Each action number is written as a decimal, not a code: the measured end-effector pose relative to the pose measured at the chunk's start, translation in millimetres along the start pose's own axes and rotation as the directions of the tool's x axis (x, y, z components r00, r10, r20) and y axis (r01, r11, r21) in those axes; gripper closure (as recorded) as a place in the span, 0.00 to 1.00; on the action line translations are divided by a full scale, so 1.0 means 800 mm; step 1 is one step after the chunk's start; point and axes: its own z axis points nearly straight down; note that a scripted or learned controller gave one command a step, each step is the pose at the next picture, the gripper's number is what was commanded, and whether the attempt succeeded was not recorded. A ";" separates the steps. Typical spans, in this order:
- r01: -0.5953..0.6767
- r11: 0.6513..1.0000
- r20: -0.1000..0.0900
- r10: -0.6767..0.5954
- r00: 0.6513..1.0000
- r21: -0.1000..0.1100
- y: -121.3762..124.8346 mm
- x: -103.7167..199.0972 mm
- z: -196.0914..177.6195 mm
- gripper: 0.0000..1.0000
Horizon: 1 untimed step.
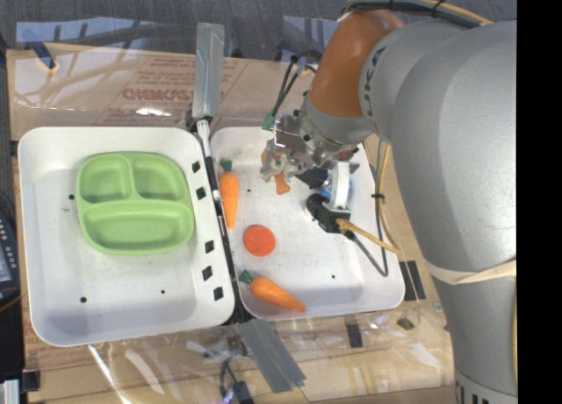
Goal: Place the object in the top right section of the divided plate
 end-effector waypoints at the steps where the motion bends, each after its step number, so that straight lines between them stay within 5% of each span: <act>1: -0.196 0.981 0.000 0.196 0.981 0.000 -0.025 0.019 0.001 1.00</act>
